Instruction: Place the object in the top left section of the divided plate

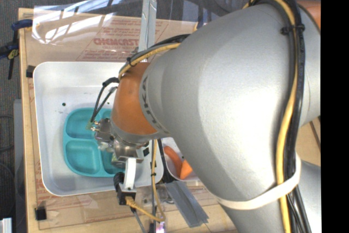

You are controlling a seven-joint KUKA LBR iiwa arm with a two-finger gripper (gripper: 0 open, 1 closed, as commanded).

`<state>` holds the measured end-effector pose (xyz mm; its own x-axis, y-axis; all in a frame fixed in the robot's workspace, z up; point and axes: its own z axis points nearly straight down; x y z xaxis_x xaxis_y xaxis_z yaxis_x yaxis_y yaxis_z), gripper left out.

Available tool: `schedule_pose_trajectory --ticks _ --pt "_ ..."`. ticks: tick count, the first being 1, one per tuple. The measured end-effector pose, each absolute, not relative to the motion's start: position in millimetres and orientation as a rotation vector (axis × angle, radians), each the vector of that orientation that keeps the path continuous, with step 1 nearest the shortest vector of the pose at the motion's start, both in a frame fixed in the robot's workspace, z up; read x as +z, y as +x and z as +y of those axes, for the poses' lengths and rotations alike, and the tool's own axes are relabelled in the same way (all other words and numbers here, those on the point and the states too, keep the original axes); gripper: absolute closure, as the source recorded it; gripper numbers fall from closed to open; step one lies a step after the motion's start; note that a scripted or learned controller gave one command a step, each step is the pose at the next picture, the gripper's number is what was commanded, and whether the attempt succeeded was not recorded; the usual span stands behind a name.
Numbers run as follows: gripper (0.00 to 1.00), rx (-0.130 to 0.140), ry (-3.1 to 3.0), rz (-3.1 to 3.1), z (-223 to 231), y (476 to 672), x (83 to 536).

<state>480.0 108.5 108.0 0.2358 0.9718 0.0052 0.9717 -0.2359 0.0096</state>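
One teal divided plate (82, 142) lies in one white bin (49, 117); the end effector's (117, 153) state is unclear.

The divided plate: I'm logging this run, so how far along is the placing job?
Done: nothing that shows; the visible sections of the teal divided plate in the left bin look bare. In hand: the arm hangs over the plate's right side, hiding part of it. Left: an orange object lies in the right bin, beside the arm, and no placement shows yet.
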Motion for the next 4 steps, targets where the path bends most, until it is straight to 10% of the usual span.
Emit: schedule_pose_trajectory --ticks 1,2,3,4 --pt "1.00 0.016 2.314 2.111 134 513.1 104" --pt "0.00 0.016 2.313 2.110 133 513.2 104" --pt "0.00 0.017 2.070 2.303 154 503.0 103" --pt "1.00 0.013 2.066 2.308 154 502.5 112"
